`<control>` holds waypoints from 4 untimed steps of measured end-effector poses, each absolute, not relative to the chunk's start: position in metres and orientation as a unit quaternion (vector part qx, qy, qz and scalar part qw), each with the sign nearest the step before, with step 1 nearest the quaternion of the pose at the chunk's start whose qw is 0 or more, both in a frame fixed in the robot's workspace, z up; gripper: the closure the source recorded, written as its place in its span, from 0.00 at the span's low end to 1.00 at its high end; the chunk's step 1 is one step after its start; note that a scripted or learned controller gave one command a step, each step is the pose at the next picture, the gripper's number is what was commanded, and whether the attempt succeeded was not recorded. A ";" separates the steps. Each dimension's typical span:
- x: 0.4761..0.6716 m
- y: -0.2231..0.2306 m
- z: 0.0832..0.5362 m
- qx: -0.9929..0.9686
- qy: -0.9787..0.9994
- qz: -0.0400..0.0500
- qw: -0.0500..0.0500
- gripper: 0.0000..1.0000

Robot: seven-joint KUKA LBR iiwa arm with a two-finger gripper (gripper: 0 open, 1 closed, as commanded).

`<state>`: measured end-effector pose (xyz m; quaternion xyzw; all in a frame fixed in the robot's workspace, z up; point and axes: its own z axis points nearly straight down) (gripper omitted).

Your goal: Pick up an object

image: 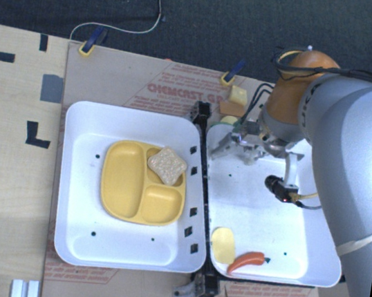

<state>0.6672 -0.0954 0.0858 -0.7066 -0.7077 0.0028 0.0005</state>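
At the bottom of the frame, the near edge of the right bin (314,269) holds two loose pieces lying close together: a pale yellow rounded piece (222,244) and, just to its right, an orange-red curved piece (246,261) shaped like a small pepper or sausage. They look to be touching or nearly so. Either could be the thing to pick up, and both lie well apart from the arm's tool.

To the left, the left bin (72,182) carries a yellow divided tray (125,180) in its middle. A tan, speckled square piece (166,165), like a slice of bread or a sponge, rests on the tray's upper right compartment, tilted over the divider.

Further up, the gripper (242,145) hangs over the far left corner of the right bin, near the dark strip where the two bins meet. The metal parts there are cluttered and small, so whether the jaws are spread or closed cannot be told, and nothing can be made out between them. Above it rises the orange band (295,85) of the grey arm (355,143), which fills the right side of the frame.

Beyond the bins, on the brown board (167,89), sit a few small blocks (234,101), tan and pale yellow, near a blue clamp (234,68).
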 end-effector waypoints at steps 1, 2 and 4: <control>0.668 -0.101 0.084 -0.707 -0.707 0.001 0.000 0.00; 0.668 -0.100 0.094 -0.706 -0.708 0.001 0.000 1.00; 0.668 -0.100 0.103 -0.706 -0.708 0.001 0.000 1.00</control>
